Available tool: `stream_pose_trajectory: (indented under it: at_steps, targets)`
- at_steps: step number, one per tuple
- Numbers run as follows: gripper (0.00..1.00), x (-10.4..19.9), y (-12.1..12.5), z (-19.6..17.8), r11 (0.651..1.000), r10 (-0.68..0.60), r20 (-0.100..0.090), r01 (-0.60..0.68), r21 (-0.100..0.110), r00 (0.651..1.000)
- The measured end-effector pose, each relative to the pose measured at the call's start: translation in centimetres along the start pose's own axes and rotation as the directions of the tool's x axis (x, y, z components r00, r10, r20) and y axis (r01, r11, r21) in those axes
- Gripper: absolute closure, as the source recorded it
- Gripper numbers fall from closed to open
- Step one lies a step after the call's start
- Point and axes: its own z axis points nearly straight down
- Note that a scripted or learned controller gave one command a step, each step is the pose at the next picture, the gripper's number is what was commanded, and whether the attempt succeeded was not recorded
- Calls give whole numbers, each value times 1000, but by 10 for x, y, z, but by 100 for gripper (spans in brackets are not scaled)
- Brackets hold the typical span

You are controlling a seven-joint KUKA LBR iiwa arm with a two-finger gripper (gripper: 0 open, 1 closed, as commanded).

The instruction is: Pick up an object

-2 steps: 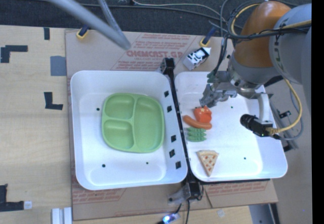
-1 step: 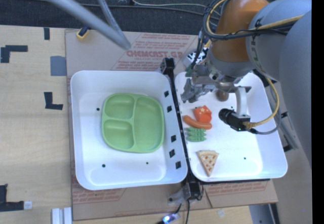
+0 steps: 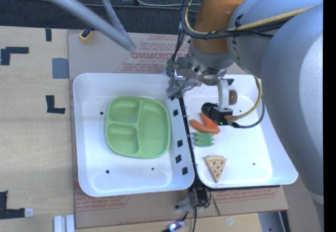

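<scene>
Looking down on two white bins sitting side by side on a brown cardboard sheet (image 3: 152, 50). Seeing the gripper (image 3: 176, 88) hanging low over the far end of the wall between the bins, right at the edge of the right-hand bin (image 3: 262, 170). Not being able to tell whether open or closed from here. Not seeing any toy held in it.

Finding three small toys lying in the right-hand bin. Spotting an orange toy carrot (image 3: 203, 126) lying flat, nearest to the gripper and close to the middle wall. Spotting a small green toy (image 3: 203, 139) lying just beside the carrot on its near side, maybe touching it. Spotting a toy pizza slice (image 3: 215, 167) lying flat nearer the front edge, apart from the other two. Seeing a green divided plate (image 3: 138, 127) resting in the left-hand bin (image 3: 86, 120).

Guessing the toy carrot to be the easiest thing to pick up, being so close. Probably being light, hard and a bit slippery, so likely sliding or rolling away if pinched near one end. Thinking of grabbing it across the middle of its body, squeezing its two long sides. Taking care not to catch the small green toy along with it. Guessing the toy pizza slice to be thin and low, so harder to pinch. Guessing the green divided plate to be too wide to hold, except by its rim.
</scene>
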Motion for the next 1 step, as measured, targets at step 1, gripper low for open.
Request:
stream_pose_trajectory:
  at_steps: [1]
  targets:
    - [100,45,22,16,1000,2,2,-2,1,1000]
